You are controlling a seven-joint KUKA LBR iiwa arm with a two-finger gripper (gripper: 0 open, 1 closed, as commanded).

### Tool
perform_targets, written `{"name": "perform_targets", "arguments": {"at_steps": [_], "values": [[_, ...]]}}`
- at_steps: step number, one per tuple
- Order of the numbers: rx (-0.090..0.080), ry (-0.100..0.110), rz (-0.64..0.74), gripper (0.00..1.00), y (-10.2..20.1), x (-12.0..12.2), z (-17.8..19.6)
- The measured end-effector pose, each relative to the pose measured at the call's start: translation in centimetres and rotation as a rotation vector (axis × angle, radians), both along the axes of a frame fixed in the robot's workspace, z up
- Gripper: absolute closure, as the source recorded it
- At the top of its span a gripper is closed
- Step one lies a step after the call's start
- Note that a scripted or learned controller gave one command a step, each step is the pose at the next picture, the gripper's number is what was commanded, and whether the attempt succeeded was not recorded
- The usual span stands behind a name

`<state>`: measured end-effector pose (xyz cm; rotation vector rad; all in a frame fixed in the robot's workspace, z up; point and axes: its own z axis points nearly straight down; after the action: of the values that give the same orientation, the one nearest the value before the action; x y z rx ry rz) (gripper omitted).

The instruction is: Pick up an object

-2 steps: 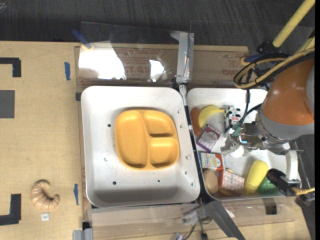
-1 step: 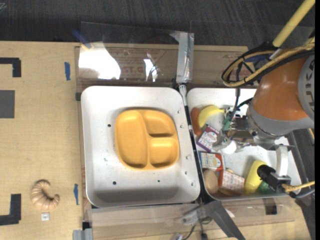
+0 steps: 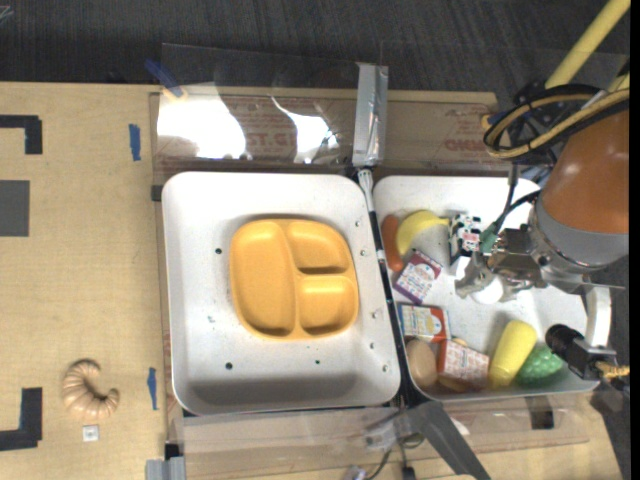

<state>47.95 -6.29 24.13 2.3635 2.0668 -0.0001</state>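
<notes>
Grey pincer (image 3: 488, 273) low in the right bin (image 3: 520, 190); its grip state cannot be told.
One yellow oblong toy (image 3: 512, 349) lies just below it, long axis tilted upright; leftward, one yellow divided tray (image 3: 293, 276).

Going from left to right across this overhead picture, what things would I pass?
Croissant on the bench → yellow divided tray in the left bin → yellow banana-like toy → small cow figure → yellow-and-green corn toy → orange-banded arm.
</notes>
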Motion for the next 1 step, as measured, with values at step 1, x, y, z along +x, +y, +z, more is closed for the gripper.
{"name": "perform_targets", "arguments": {"at_steps": [1], "values": [[0.002,0.009,-0.464,1.0,2.88,-0.15,-5.88]]}}
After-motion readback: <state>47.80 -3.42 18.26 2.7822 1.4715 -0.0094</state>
